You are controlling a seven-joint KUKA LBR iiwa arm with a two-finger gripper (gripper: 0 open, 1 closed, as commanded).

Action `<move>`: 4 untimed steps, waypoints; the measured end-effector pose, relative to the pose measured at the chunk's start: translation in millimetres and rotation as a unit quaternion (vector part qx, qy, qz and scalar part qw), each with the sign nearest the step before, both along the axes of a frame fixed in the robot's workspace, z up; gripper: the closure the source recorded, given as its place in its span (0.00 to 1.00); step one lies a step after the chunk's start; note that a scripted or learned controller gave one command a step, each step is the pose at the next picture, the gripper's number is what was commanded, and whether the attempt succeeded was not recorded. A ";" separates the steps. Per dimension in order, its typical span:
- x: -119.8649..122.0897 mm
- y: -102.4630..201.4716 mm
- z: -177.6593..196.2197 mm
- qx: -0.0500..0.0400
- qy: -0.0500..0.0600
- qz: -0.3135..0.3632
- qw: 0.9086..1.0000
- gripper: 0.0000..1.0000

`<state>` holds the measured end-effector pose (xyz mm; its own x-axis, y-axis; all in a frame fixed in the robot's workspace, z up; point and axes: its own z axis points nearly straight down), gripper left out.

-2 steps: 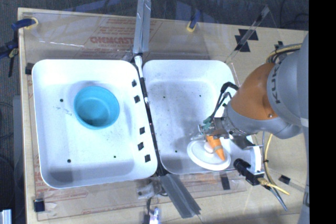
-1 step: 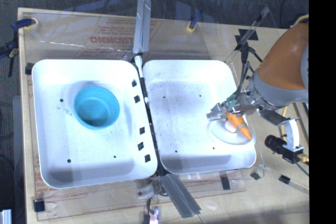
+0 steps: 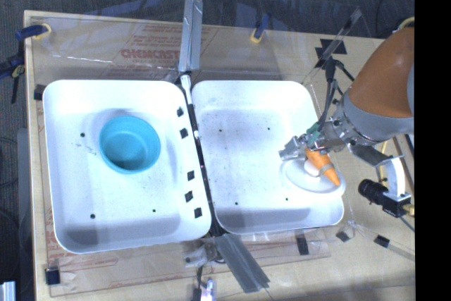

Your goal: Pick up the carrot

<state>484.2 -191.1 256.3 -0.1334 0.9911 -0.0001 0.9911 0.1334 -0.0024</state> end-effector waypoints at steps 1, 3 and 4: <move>0.3 -0.1 0.8 0.000 -0.001 0.000 1.000 0.00; 68.2 39.0 -150.5 0.001 0.001 0.013 1.000 0.00; 114.3 59.4 -83.9 0.000 -0.001 -0.033 0.999 0.00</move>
